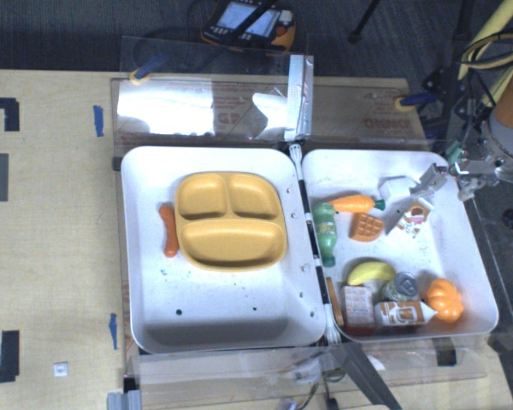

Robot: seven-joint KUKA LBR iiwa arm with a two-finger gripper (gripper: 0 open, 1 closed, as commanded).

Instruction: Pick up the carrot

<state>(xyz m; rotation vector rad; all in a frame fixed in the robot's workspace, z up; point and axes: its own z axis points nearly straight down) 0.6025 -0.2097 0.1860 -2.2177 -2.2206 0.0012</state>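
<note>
We start at the pale wooden worktop (51,186), bare at 9 o'clock apart from some dark tape marks. The left white shallow bin (145,297) carries a yellow three-compartment plastic plate (231,220), with an orange sausage-shaped toy (168,231) lying just beside the plate's 9 o'clock edge.

The right white shallow bin (470,254) holds the clutter. A green plastic bottle-shaped toy (326,229) lies along its left wall. The orange toy carrot with a green top (353,203) lies flat at about 10 o'clock in this bin, just beside the bottle's upper end; a brown waffle-like toy (367,227) touches it at 6 o'clock. Lower down we note a yellow banana-shaped toy (369,272), small cartons (402,313) and an orange pumpkin-like toy (444,299).

The grey gripper (402,202) hangs just at 3 o'clock of the carrot's tip, apparently lined up for a side approach. We cannot tell how its fingers stand. Nothing is visibly held, so we judge the carrot not yet grasped.
</note>
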